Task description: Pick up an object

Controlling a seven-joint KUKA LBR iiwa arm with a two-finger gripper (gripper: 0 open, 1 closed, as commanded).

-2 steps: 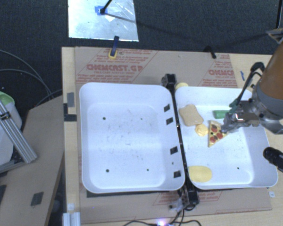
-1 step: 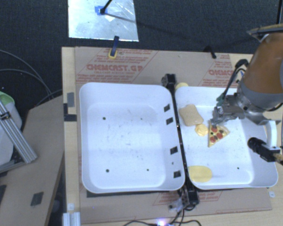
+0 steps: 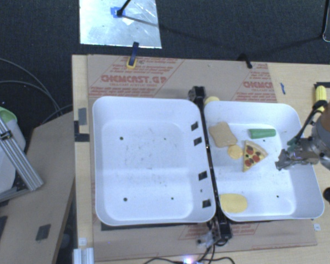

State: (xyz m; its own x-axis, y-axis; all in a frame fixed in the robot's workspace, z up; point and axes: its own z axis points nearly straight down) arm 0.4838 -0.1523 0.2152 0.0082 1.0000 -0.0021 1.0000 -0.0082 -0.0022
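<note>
Gripper [image 3: 284, 161] sits low over the right bin [image 3: 305, 199], entering from that bin's right rim; its tip points left toward the toy food cluster. Cannot tell whether it is spread or pressed together: the tip is a small dark blur, and nothing shows as pinched in it. Candidate objects all lie in the right bin. The pizza slice [image 3: 253, 155] is nearest, just left of the gripper and apart from it. A small yellow piece [image 3: 235, 152] touches or nearly touches the pizza's left edge; a tan bread slice [image 3: 223, 135] lies just above that, near the divider. A green bar [image 3: 262, 132] lies above the pizza, apart from it. A yellow oval [image 3: 233, 203] sits alone toward the near edge. My read: the approach is aimed at the pizza slice, which lies flat, so a grasp has little edge to bite. The yellow piece beside it could get nudged. The oval, standing clear of neighbours, looks the easier target. Left bin [image 3: 146, 158] holds only specks.
</note>
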